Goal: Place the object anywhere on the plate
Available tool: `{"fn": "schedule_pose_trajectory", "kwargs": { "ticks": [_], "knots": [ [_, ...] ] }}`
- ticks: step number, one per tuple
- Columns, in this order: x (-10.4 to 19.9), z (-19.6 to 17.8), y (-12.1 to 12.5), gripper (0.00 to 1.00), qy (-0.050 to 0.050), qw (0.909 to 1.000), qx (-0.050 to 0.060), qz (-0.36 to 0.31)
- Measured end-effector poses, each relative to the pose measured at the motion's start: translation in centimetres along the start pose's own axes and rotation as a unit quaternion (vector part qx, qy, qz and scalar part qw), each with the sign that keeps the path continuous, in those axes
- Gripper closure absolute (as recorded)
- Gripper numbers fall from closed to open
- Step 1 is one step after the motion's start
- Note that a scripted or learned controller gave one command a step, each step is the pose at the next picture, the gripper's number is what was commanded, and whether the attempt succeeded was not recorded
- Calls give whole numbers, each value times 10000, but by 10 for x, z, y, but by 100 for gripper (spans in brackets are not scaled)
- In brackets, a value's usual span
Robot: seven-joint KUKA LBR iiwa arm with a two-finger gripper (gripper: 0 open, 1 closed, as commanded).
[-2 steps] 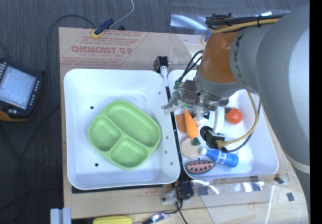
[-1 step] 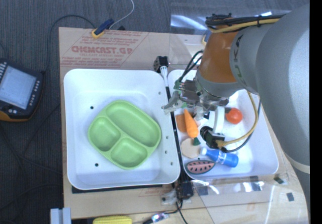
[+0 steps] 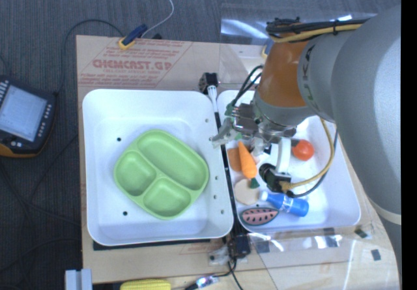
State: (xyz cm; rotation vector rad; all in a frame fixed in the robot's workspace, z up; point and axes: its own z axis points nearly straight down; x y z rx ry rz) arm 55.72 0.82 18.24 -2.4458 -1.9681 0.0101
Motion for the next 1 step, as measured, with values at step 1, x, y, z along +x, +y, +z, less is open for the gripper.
{"fn": "schedule_pose_trajectory", "kwargs": {
  "ticks": [1],
  "knots": [
    [0,0,0,0,0,10000,0,0]
  ]
}}
